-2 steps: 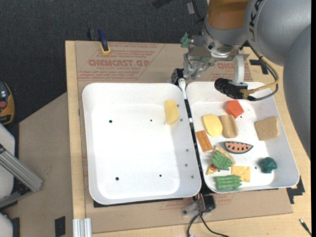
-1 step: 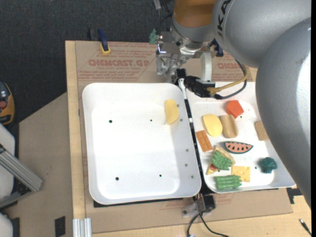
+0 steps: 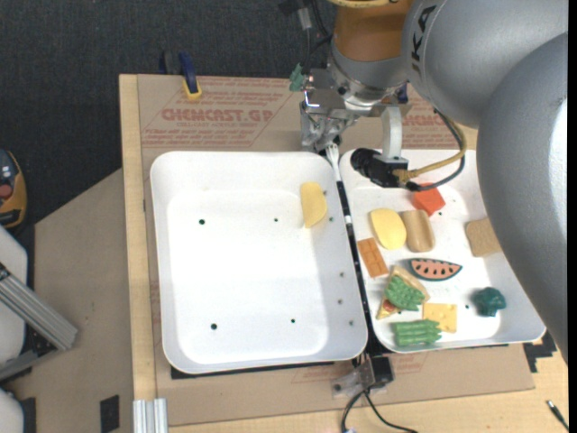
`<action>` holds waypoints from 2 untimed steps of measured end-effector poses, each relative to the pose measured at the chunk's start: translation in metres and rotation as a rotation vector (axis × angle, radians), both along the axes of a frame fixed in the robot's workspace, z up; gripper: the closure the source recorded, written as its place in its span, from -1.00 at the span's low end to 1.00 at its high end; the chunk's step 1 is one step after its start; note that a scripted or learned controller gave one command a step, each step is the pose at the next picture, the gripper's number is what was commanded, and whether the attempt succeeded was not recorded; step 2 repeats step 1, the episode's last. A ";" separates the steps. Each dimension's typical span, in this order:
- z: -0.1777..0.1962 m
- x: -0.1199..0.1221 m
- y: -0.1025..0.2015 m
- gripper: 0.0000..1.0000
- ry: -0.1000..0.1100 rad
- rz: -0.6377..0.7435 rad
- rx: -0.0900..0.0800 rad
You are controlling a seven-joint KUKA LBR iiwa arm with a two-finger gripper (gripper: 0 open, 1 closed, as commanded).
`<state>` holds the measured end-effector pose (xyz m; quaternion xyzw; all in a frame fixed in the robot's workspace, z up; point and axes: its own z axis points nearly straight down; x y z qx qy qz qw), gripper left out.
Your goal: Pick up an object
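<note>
My gripper hangs over the back rim where the two white bins meet, at the top right corner of the left bin. Nothing shows between its fingers. A yellow banana-shaped piece lies alone in the left bin, just below the gripper and near the divider. The right bin holds several toy foods: a yellow potato, a tan roll, an orange-red block, a watermelon slice and a brown strip.
Toward the right bin's front lie a leafy green piece, green pods, a yellow cheese wedge, a dark green broccoli and a tan slab. The big grey arm covers that bin's right back part.
</note>
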<state>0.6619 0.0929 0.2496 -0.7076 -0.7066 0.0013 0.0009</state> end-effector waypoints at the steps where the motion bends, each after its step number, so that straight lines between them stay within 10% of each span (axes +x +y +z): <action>1: 0.037 0.005 0.001 1.00 -0.009 0.002 0.001; 2: 0.037 0.005 0.001 1.00 -0.009 0.002 0.001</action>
